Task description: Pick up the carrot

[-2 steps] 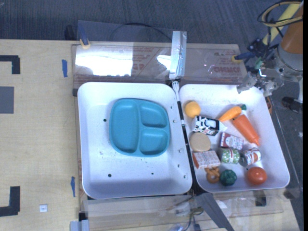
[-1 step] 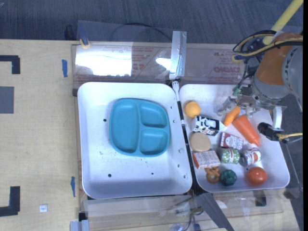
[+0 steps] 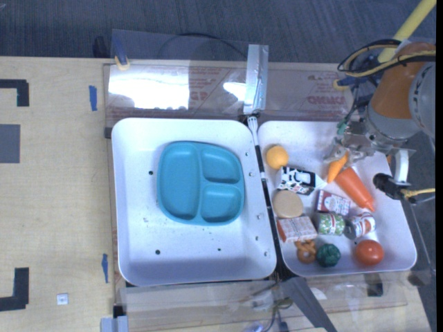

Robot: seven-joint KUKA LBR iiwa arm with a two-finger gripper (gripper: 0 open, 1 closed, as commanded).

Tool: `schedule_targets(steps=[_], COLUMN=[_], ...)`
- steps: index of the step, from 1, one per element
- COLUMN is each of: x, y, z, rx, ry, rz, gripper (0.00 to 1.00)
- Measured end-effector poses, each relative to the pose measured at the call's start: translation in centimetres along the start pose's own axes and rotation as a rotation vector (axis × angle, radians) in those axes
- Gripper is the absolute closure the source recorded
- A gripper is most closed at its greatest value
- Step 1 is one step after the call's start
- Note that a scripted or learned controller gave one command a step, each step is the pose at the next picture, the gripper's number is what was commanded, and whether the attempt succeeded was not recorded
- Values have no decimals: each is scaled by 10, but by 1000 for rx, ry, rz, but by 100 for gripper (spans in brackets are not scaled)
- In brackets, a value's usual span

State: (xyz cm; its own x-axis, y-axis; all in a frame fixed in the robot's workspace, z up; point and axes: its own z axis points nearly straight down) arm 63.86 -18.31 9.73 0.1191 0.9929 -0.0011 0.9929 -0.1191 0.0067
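The carrot (image 3: 354,185) is orange and tapered. It lies at a slant in the right bin (image 3: 405,220), with its thin end pointing to the upper left. My gripper (image 3: 346,152) hangs from the grey arm with the orange band at the bin's upper right. It sits just over the carrot's upper-left end, and its metal body hides the contact point. The carrot rests on the bin floor.
Around the carrot lie a yellow-orange fruit (image 3: 277,156), a black-and-white carton (image 3: 298,179), a bun (image 3: 288,203), a red packet (image 3: 332,202), a green-labelled can (image 3: 331,223), a tomato (image 3: 369,252) and a broccoli (image 3: 329,255). The left bin (image 3: 131,185) holds a blue divided plate (image 3: 201,182).
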Motion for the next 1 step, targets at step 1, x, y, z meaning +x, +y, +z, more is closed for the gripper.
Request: schedule_targets(steps=[1], x=[16], y=[-60], z=[-118], rx=[-8], ry=[0], rz=[-55], gripper=[100])
